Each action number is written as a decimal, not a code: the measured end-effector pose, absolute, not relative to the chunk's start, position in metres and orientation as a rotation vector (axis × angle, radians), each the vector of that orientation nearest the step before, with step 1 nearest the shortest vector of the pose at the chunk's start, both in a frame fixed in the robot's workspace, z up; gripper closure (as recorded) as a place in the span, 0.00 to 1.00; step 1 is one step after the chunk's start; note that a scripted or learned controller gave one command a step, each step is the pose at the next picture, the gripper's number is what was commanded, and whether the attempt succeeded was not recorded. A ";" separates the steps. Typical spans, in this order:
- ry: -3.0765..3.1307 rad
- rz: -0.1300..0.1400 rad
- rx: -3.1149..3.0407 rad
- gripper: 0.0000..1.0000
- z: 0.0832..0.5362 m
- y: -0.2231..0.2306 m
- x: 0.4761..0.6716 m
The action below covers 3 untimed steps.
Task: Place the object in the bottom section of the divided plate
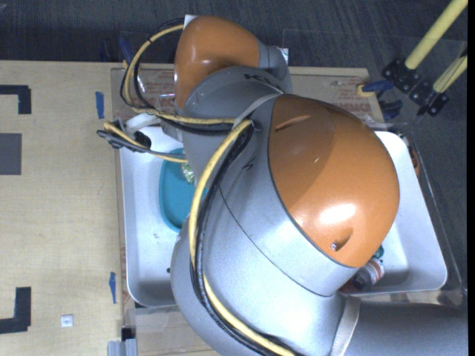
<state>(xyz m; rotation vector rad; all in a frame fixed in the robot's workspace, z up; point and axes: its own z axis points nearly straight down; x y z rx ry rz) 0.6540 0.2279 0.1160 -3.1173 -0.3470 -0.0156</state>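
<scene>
A teal divided plate [173, 195] lies in the left white bin [141, 228]. Only its left edge shows, because the grey and orange arm [297, 199] covers the rest of it. The arm's wrist end [215, 58] hangs over the back of this bin, with black and yellow cables [130, 136] looping off to the left. Something small and pale green [187, 173] peeks out at the plate's upper edge, right under the arm. I cannot tell what it is. The plate's sections are hidden.
The right white bin [427, 228] shows along its right side. A small red and white item [371, 271] lies in it near the front, half under the arm. A yellow and black stand [430, 43] is at the far right.
</scene>
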 end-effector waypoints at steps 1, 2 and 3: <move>-0.366 -0.016 -3.117 1.00 0.247 0.225 0.662; -0.380 -0.016 -3.113 1.00 0.113 0.229 0.660; -0.382 -0.019 -3.111 1.00 0.124 0.230 0.660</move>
